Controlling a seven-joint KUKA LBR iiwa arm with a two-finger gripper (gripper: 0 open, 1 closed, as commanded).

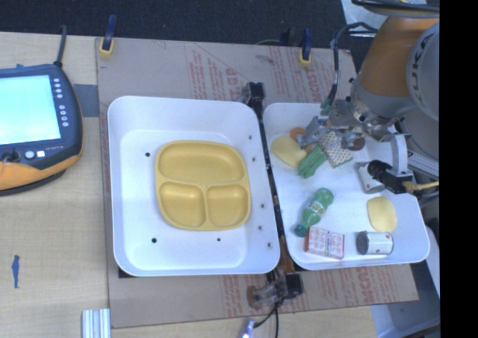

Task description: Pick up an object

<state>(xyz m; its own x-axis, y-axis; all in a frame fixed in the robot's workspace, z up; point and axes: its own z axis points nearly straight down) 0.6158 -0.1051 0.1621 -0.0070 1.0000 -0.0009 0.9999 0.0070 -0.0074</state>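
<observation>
Camera view, left to right: a grey-and-orange teach pendant with a lit screen point(33, 124) sat on the bench, well clear of my work. The left white bin point(127, 180) held a yellow three-compartment plastic tray point(202, 183), centred, probably as a drop spot, with bare floor all round it. The right white bin point(295, 251) held the clutter: a pale yellow rounded piece point(286, 151) near the shared rim, a dark green ridged object point(312, 162) just beside it, a green plastic bottle point(314, 210) lying tilted mid-bin, a red-and-white printed packet point(325, 242) at the front edge, a small dark-ended white can point(373, 242) on its side just beside the packet, a yellow oval piece point(382, 214) near the right wall.

My gripper point(334, 135) was down at the back of the right bin, over the dark green ridged object and a small speckled piece point(340, 156). Fingers were too cluttered to read; I could not tell how far apart they were or whether anything was between them. Likely target was that green object, right below me.

Room: the back corner was tight, rim and the pale yellow rounded piece close on my left. Bin middle was open; straight up looked the cleanest way out.
</observation>
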